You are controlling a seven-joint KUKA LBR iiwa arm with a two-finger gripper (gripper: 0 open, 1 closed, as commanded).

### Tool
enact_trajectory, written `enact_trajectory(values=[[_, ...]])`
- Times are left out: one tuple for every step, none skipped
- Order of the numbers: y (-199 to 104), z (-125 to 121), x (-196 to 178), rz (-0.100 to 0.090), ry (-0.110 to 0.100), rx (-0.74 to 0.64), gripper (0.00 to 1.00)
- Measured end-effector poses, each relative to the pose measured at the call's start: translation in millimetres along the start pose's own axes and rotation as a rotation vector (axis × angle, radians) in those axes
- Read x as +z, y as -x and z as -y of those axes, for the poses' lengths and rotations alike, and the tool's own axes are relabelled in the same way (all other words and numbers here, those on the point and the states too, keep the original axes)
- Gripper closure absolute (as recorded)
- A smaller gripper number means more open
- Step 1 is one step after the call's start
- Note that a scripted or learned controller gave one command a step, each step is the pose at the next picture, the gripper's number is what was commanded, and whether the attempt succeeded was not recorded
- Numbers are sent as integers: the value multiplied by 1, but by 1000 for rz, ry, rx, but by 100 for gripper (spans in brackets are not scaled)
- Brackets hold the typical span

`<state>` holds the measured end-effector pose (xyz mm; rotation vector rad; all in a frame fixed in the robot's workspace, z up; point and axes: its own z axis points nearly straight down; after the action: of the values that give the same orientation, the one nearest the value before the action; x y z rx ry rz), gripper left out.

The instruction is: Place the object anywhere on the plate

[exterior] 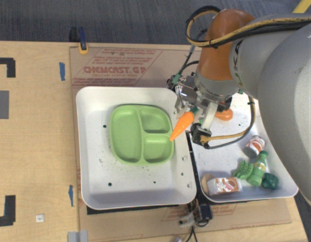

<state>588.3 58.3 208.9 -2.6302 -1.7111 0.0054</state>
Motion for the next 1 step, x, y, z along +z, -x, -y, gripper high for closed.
enact_trajectory(values=[[0,0,0,0,1,1,0]])
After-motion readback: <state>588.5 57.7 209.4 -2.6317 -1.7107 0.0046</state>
